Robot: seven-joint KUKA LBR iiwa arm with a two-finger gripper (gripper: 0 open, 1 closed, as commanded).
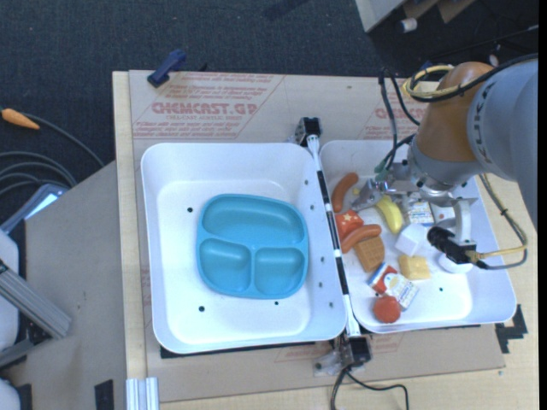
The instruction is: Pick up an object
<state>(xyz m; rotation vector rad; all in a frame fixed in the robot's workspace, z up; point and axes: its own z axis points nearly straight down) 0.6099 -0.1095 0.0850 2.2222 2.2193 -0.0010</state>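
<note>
The yellow banana-shaped toy point(391, 213) lies in the right-hand shallow white bin point(487, 301), directly under the two-finger gripper point(395, 193), and looks the likeliest thing for this pick; whether the gripper is spread or closed I cannot tell, since the wrist hides its tips, and nothing can be seen clamped in it. The grey arm with the orange band point(449, 126) reaches in from the right and comes down steeply over the bin's upper half, a stance that suits a descent from above; the toys crowd the bin's left side, so a neighbour could well be nudged. Just beside the banana sit a long red sausage-shaped toy point(344, 190), a red pepper-like piece point(348, 224), a brown bread-like slice point(370, 251), and lower down a pale yellow cheese block point(416, 267) and a round red tomato toy point(386, 310); in the left-hand white bin point(171, 314) rests a light-blue divided plastic plate point(252, 246), well apart from the food.
</note>
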